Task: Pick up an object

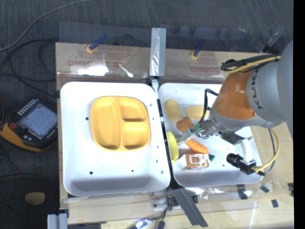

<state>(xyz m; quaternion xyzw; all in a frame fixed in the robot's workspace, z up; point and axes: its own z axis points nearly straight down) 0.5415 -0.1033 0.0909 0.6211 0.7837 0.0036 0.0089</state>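
The arm [281, 87] is smooth grey, with a rounded orange band [236, 99] above the wrist bearing part of a dark letter mark. Black and yellow cables [248, 62] loop along it.

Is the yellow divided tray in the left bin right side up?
Yes: the tray lies flat, its three compartments facing up.

Gripper [200, 129] fingers' state too small to tell
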